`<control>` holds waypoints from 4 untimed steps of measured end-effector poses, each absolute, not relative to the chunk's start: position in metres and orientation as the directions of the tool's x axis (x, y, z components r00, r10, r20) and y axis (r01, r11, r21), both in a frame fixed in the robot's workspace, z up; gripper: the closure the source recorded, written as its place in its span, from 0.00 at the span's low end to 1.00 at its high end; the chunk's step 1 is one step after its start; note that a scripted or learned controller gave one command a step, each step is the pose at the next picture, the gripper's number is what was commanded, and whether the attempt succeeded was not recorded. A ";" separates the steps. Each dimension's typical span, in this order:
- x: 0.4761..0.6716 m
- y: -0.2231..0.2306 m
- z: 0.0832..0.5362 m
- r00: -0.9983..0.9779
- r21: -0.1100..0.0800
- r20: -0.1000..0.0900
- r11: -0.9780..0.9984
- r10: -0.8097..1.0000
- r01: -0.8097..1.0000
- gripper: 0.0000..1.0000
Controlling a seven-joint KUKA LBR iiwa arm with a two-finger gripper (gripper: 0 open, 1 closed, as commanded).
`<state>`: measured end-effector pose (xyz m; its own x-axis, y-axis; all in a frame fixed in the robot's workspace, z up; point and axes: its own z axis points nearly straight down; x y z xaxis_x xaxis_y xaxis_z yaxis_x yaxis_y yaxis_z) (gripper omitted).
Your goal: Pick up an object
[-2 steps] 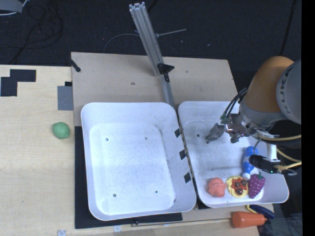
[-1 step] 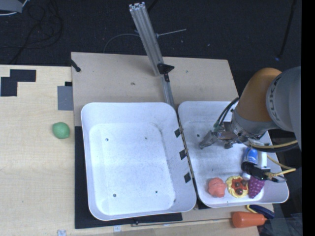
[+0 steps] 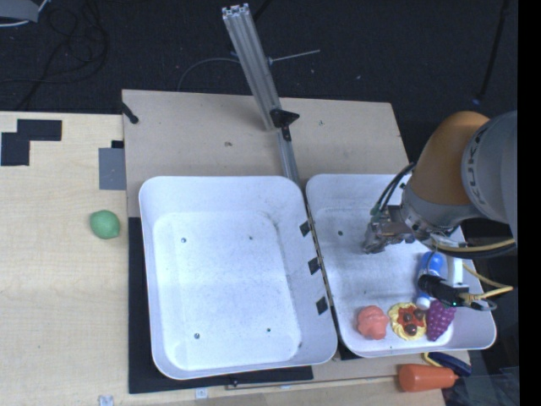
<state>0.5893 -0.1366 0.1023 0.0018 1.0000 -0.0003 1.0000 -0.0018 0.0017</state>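
Arm (image 3: 473, 176) cut off at right edge; blue object (image 3: 433, 263) partly hidden.

grey arm (image 3: 499, 172), orange band, dark cables, small metallic end effector (image 3: 378, 237).

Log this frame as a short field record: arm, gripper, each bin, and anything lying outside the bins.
arm: grey arm, reaching in from the right over the right bin
gripper: gripper low over the right bin's floor; finger state unclear
right bin: pink object, yellow-and-red object, purple object, blue object, all by the near-right corner
left bin: white, shallow
outside bins: green ball left on the bench; orange object in front of the right bin
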 end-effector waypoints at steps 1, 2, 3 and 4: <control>0.593 -0.137 0.164 0.000 0.004 -0.001 0.000 1.000 1.000 1.00; 0.594 -0.147 0.222 0.001 0.005 -0.001 -0.001 1.000 1.000 1.00; 0.594 -0.147 0.249 0.001 0.002 0.000 -0.001 1.000 1.000 1.00; 0.585 -0.104 0.239 -0.002 -0.001 0.001 0.002 1.000 1.000 1.00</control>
<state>0.5849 -0.1038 0.2388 -0.0023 1.0000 0.0007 1.0000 0.0023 -0.0007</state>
